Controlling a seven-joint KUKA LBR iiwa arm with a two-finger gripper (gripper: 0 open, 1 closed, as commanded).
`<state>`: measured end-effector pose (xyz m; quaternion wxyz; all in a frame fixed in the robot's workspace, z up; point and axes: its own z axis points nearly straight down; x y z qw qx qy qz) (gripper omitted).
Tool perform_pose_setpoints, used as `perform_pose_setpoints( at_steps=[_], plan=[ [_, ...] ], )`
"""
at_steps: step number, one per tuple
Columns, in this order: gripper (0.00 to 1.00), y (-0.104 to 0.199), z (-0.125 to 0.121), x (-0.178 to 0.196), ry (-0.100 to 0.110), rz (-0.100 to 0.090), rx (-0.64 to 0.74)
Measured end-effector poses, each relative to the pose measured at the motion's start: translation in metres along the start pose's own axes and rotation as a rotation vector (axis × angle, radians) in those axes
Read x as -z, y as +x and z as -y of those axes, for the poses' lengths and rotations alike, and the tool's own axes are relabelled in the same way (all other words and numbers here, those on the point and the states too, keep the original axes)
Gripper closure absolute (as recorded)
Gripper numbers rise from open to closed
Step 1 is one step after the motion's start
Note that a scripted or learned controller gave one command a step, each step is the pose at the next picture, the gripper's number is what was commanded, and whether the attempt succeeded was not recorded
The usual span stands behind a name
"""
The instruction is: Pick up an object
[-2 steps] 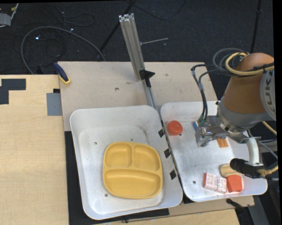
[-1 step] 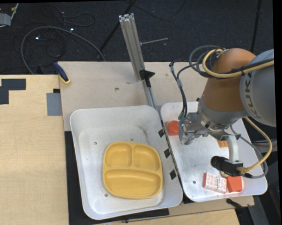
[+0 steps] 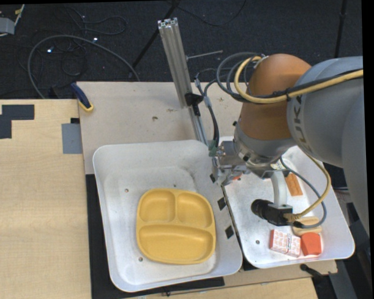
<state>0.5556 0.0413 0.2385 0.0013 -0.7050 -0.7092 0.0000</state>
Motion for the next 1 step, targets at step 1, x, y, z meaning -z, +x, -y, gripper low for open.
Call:
perform_pose_setpoints(
  at_steps=[1],
  plan=[
    [1.00,0.0519,-0.0148,-0.0136,0.001,0.001,-0.001]
  ],
)
